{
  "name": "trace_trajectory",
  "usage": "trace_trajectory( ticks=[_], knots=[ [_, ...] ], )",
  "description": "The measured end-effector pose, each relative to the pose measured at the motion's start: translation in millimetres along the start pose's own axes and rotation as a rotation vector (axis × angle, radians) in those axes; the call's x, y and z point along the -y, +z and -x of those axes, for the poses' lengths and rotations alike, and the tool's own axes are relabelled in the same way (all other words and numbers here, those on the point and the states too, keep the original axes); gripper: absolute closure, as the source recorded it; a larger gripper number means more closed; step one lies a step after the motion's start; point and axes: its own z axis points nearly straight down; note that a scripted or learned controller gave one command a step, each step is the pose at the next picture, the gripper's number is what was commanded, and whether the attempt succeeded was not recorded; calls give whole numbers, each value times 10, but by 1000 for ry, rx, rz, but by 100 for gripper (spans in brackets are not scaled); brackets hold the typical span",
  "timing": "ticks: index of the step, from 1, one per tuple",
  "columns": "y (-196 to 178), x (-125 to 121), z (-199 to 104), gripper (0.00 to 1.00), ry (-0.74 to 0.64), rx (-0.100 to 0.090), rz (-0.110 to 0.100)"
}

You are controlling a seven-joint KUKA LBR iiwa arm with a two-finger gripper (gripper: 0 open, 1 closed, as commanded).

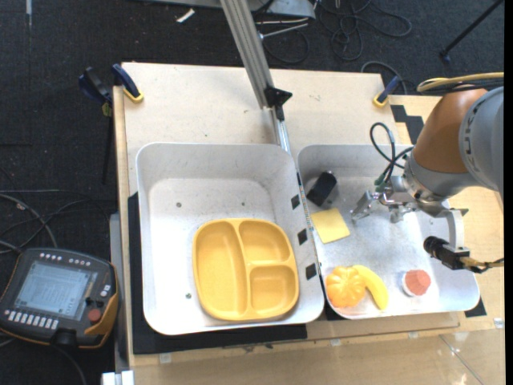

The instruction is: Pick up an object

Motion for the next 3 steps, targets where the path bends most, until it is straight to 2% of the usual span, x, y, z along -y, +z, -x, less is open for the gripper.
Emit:
trace_trajectory(
  ticks=[1, 3],
  knots=[
    [-119, -10, 1, 100, 0, 1, 4],
    [-1371, -125, 45, 100, -2, 2, 10]
  ],
)
